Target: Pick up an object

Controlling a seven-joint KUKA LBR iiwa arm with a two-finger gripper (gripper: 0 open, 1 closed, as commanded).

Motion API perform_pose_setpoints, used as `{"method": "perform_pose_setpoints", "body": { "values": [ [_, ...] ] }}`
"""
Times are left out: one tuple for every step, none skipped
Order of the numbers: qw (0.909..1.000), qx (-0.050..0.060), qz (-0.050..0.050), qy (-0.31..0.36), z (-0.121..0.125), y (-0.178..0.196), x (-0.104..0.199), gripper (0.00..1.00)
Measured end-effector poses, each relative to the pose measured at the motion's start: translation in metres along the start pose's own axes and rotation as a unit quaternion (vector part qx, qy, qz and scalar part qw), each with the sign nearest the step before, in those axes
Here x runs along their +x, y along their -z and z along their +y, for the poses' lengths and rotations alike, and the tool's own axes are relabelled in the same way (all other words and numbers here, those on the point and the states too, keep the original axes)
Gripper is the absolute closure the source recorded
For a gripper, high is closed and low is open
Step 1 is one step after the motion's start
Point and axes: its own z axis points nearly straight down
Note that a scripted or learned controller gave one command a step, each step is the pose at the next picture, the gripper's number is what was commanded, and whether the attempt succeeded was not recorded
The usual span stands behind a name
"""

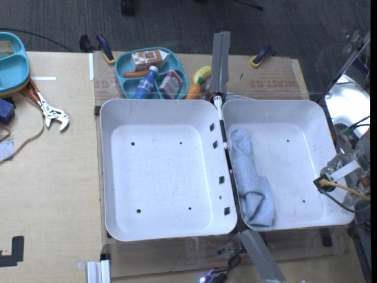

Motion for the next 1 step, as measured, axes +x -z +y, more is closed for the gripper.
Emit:
{"method": "perform_pose_setpoints", "body": {
  "values": [
    [0.9984, 0.0, 0.001, -0.056, 0.0008, -0.0142, 0.0004, 0.0]
  ]
}}
